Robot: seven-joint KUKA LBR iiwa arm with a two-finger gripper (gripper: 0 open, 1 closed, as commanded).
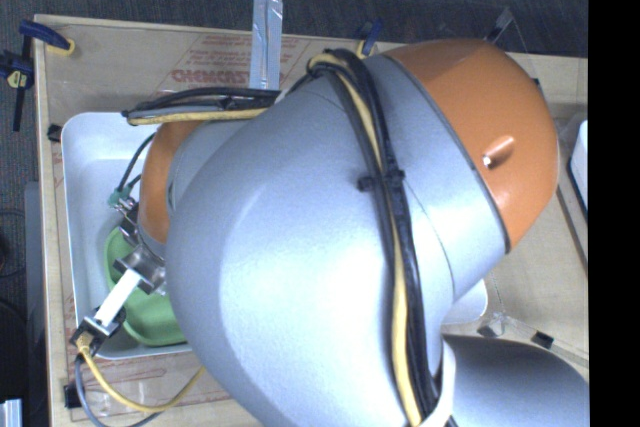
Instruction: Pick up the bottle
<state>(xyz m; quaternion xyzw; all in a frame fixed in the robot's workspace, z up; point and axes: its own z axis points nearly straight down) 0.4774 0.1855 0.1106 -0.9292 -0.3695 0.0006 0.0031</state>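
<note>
Camera view: the arm [330, 245] hangs low over the left bin [80, 175], covering most of it.
The gripper [140, 260] is at the bin's near left end, over a green thing [125, 305]. Its grip cannot be told, nor whether the green thing is the bottle.

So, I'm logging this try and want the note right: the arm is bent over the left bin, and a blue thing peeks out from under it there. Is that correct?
Not quite. The camera view shows the thing peeking out from under the arm is green, not blue. The rest holds: the arm is bent over the left bin, and the thing lies there.
</note>
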